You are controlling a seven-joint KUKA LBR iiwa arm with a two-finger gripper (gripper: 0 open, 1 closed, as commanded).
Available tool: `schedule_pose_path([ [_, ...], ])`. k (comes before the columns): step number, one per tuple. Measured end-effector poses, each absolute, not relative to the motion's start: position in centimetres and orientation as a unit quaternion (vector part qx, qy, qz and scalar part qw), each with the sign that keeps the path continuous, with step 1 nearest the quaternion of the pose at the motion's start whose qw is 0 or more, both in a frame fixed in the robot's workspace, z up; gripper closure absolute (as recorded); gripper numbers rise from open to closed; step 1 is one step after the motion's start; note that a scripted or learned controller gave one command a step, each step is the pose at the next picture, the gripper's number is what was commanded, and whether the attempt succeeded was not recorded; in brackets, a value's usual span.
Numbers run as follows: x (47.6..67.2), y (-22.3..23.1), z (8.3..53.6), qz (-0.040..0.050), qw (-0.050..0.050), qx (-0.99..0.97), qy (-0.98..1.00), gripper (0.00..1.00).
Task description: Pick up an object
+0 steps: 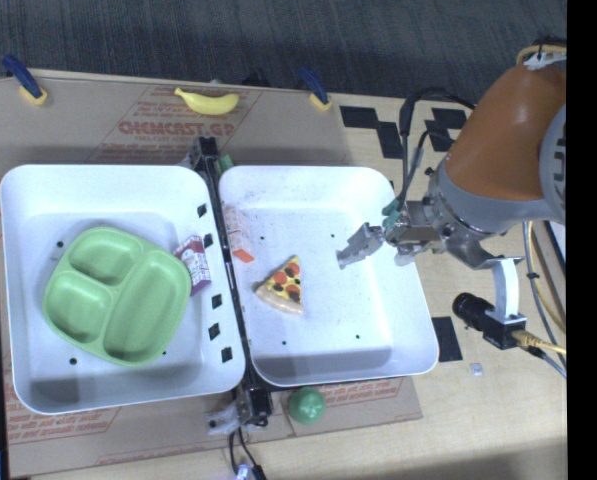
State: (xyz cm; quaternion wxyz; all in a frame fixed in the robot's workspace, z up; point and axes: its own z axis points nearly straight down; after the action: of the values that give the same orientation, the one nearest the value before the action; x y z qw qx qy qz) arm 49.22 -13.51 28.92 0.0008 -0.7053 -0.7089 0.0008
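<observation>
Smooth white plastic bins (318, 363) rest on matt brown cardboard (268, 128); the green tray (113, 298) looks matt plastic.

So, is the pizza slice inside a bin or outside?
Inside. The pizza slice lies flat on the floor of the right bin, near its left wall, apart from the end effector.

Robotics lab: clamped cardboard (168, 128), white bins (378, 353), cabling.
</observation>
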Motion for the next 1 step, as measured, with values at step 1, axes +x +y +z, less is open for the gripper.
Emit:
schedule_pose_path([
  [1,49.03,-18.32,20.86,0.0014,0.001,-0.705,-0.709,0.0],
])
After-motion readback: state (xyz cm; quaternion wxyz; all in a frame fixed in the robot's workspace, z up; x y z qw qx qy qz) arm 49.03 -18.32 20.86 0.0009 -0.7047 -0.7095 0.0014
